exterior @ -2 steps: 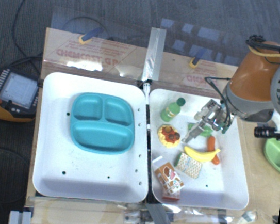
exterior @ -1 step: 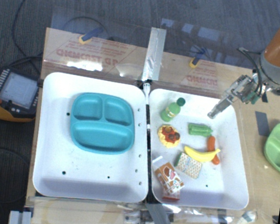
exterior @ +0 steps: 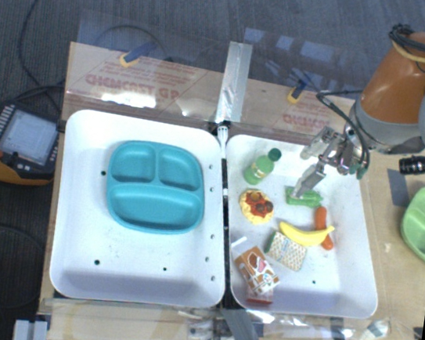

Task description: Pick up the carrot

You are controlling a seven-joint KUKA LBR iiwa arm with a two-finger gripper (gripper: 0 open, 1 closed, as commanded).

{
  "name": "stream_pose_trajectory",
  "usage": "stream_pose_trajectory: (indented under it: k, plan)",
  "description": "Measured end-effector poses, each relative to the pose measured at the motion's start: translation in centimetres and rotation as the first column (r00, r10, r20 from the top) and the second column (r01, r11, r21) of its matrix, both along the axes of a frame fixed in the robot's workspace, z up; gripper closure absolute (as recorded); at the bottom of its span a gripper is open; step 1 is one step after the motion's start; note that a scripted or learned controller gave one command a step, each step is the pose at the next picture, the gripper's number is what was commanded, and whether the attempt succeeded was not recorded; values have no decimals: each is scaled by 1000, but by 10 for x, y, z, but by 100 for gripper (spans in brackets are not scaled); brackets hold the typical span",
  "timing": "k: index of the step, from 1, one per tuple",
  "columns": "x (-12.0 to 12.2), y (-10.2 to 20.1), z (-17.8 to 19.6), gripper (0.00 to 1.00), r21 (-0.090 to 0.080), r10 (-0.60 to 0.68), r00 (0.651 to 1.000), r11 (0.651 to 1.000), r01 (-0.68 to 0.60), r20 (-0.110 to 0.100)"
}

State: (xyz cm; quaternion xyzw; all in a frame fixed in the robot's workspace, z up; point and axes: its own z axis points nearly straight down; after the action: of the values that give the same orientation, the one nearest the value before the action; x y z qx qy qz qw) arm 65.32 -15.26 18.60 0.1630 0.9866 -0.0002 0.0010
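The small orange toy carrot (exterior: 322,223) lies in the right white bin (exterior: 353,285), toward its right side, touching the yellow plastic banana (exterior: 305,234) that curves just below it. A green flat piece (exterior: 304,197) sits just beside the carrot's upper end. The grey two-finger gripper (exterior: 302,190) hangs over that green piece, above the carrot and not touching it; whether its jaws are spread or closed cannot be told. A teal sectioned tray (exterior: 156,187) rests in the left white bin (exterior: 82,249).
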Motion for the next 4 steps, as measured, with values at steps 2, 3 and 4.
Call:
stream_pose_trajectory:
  k: [2, 3, 4]
  plan:
    - [3, 20, 113, 0, 2, -15, 1000, 1000, 15, 3]
    - [-19, 73, 16, 0, 1, 53, 999, 999, -53, -1]
    - [-5, -20, 98, 0, -1, -105, 994, 994, 105, 2]
